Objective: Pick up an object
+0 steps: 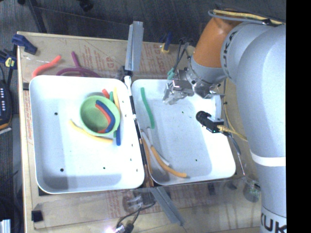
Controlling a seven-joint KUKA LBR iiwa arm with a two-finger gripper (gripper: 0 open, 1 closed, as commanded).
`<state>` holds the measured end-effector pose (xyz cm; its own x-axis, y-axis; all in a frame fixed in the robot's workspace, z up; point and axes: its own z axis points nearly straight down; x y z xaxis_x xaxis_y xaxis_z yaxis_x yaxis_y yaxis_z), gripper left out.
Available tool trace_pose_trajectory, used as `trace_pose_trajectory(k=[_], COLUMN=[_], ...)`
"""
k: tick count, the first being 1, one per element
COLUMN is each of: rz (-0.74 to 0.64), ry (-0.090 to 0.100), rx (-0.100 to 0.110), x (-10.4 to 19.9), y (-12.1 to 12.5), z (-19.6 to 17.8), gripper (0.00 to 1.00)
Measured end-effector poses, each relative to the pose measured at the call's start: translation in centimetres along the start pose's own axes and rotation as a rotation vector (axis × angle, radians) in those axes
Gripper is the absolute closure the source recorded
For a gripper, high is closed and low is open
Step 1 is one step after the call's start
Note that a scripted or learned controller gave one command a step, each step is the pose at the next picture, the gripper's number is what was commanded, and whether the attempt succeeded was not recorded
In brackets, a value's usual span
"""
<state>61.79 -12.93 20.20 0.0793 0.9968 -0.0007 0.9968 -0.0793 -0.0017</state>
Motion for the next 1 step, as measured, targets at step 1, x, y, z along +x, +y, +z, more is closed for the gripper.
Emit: trace_pose_trajectory(k=[1], rz=[0.0], ry=[0.001], rx=[0.0], x=[0.04], y=[0.0], z=[0.03], gripper=[0.0])
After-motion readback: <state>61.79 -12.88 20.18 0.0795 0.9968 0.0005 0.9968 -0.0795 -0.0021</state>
